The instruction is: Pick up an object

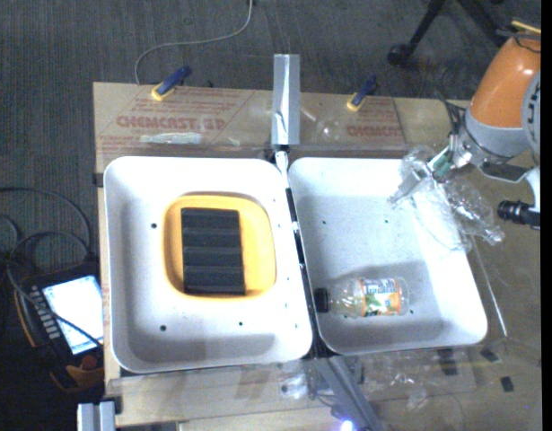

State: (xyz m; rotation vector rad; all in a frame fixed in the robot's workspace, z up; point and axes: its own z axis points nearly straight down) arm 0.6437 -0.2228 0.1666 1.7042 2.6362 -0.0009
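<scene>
- Lying on its side by the right bin's (pixel 455 330) near edge: a plastic bottle (pixel 370 297).
- Filling the left bin's (pixel 132 268) middle: a yellow-rimmed black tray (pixel 217 245).
- Hovering over the right bin's far right corner: the gripper (pixel 417 180); its spread cannot be told.

**Dark carpeted workshop floor around a wooden bench**

Dark grey carpet (pixel 96 25) covers the floor. A pale wooden bench (pixel 213 119) stands on it, with two blue-and-yellow clamps (pixel 170 82) at its far edge. Black chair legs (pixel 437 12) show top right. A thin cable (pixel 217 34) loops across the carpet. A lit tablet (pixel 69 308) lies lower left.
</scene>
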